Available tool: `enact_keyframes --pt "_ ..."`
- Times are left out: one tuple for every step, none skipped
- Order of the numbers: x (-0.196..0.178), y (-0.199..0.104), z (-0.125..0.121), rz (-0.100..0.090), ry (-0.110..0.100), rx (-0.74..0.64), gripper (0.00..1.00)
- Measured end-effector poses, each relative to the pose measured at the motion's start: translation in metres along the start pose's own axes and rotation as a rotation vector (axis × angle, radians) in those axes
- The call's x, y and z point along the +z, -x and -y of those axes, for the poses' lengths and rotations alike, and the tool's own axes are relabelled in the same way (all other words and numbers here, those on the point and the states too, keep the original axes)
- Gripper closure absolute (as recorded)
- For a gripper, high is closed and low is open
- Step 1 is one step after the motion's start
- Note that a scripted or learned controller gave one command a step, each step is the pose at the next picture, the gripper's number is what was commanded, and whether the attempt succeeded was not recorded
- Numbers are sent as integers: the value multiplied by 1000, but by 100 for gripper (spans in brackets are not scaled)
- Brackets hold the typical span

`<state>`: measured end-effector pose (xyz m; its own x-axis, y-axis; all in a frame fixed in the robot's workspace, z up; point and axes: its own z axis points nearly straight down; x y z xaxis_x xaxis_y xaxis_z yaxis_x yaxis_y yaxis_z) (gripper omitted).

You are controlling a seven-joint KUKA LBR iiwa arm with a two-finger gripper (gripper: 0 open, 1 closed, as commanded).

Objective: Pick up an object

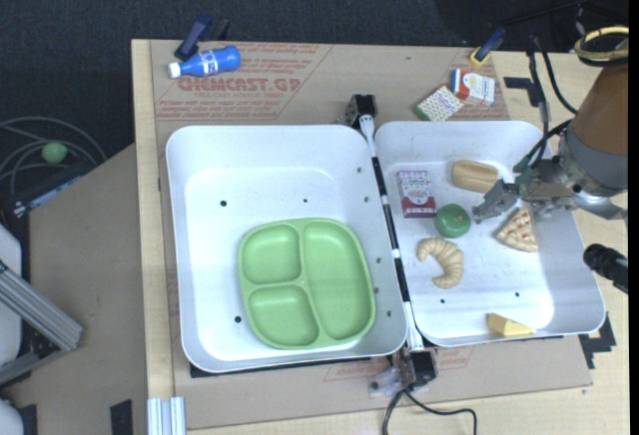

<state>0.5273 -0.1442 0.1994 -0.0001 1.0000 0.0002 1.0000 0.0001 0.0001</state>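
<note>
While the arm (599,139) reaches in from the right, its gripper (504,192) hangs over the right bin (569,308) with nothing between the fingers.

Nearest the camera, a yellow wedge (510,326) lies by the right bin's front rim, and a green plate (305,281) with three compartments sits in the left bin (190,223). Further in come a croissant (444,260), then a pizza slice (519,228) just beside the gripper and a green disc (452,219) a little to its left. The fingers (489,207) are spread moderately, tips pointing left, above the bin floor between the disc and the slice. Behind these lie a red packet (415,192) and a bread roll (474,174). Farthest off, on the surface (150,323) beyond the bins, are a small carton (475,87), a checkered card (437,105) and a blue bottle (207,62).
</note>
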Motion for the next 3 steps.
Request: enact_keyframes --pt "77 -41 7 -1 -3 -1 0" --pt "115 -44 12 -1 -3 1 0" --pt "105 -44 12 0 -1 1 100"
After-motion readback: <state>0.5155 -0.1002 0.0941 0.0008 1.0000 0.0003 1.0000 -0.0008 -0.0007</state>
